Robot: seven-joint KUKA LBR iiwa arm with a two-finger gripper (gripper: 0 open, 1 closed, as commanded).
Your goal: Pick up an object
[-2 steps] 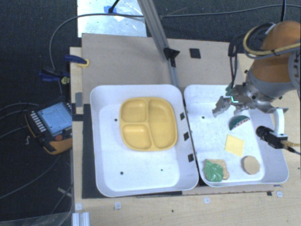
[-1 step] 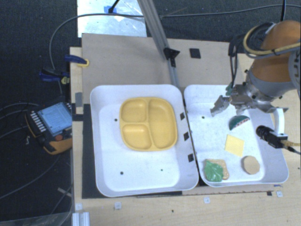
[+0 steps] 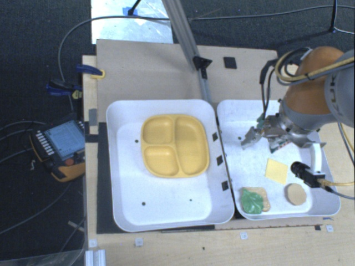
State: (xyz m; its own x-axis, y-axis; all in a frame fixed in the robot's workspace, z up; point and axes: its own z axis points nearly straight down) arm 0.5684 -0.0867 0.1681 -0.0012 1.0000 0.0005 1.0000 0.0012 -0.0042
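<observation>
Gripper low over the right bin, three objects lying free

We see the gripper (image 3: 260,137) reaching in from the right, hanging over the upper left part of the right bin (image 3: 233,112). Its fingers (image 3: 248,139) stand spread apart, and we see nothing between them; only bare white bin floor shows around the tips.

The things to pick lie in the lower part of that same bin. A yellow square piece (image 3: 277,170) rests on the floor below and to the right of the gripper, apart from it. A round tan piece (image 3: 295,194) sits near the bin's lower right corner, just beside a black part of the arm's fittings. A green piece on a tan slab (image 3: 254,200) lies against the lower left corner.

In the left bin (image 3: 125,148) a yellow divided plate (image 3: 175,146) with three compartments lies flat in the upper middle. Both bins sit side by side on the worktop (image 3: 144,65), their edges touching.
</observation>
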